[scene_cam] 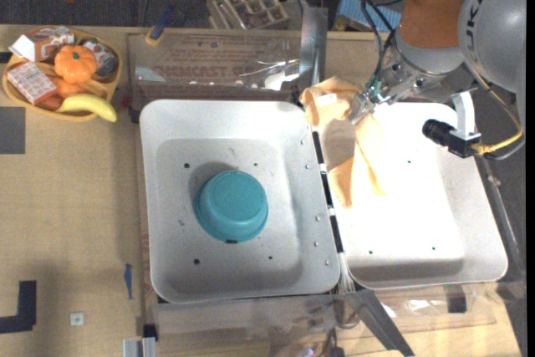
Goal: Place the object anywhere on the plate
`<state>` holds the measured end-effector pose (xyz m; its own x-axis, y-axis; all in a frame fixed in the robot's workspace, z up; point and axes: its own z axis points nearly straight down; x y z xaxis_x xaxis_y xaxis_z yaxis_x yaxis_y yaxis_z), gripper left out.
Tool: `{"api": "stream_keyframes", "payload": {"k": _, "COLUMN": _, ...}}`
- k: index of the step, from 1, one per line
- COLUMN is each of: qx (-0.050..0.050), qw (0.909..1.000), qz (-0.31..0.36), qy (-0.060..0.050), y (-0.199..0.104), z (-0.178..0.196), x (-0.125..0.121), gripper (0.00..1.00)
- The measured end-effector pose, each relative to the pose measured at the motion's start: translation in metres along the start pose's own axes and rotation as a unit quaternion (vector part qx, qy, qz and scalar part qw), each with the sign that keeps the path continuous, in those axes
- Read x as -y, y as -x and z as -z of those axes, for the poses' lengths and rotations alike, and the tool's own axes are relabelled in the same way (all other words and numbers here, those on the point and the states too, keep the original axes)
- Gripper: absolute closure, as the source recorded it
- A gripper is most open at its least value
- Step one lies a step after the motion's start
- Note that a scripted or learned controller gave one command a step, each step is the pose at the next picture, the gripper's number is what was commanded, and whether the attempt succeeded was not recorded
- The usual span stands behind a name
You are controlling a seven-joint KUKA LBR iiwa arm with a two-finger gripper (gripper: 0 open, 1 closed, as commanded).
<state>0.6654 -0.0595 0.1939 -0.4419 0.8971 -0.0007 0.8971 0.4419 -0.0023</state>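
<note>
A wicker basket (60, 79) of toy fruit sits at the far left of the bench. In the left bin (159, 130) a round, smooth teal plate (233, 205) lies upside down like a dome. Further right, a soft yellow cloth (351, 155) hangs crumpled and stretched over the rim of the right bin (435, 221), its top corner pinched in the claw (366, 106), whose fingers are pressed together on the fabric.

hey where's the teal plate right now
The teal plate lies upside down near the middle of the left bin, well left of the yellow cloth draped over the seam between the two bins.
</note>
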Motion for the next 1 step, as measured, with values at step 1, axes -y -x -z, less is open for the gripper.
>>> {"api": "stream_keyframes", "payload": {"k": 1, "qx": 0.000, "qw": 1.0000, "qz": 0.001, "qy": 0.001, "y": 0.0005, "z": 0.0280, "x": -0.0016, "gripper": 1.00}}
